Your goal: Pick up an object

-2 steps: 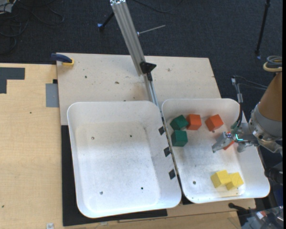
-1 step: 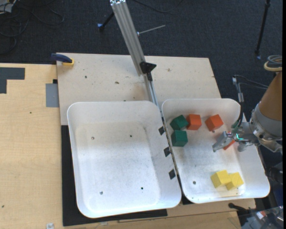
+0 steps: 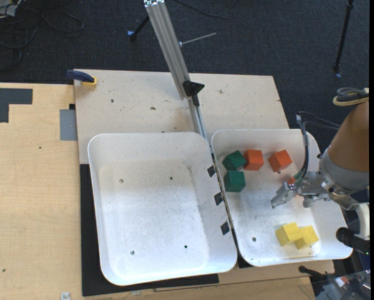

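The fingers [image 3: 285, 197] hang low over the right bin [image 3: 318, 144], pointing left; whether they are spread or closed is hard to make out, and nothing shows between them. Below them lie yellow blocks [image 3: 297, 235], touching, their long axis running left to right. Up-left sit two green blocks [image 3: 235, 170] just beside an orange block [image 3: 254, 159], with another orange block [image 3: 280, 160] near the fingers. The left bin [image 3: 105, 167] adjoins on the tabletop [image 3: 130, 102].

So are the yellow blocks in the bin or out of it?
In: the yellow blocks lie on the right bin's floor, near its front rim.
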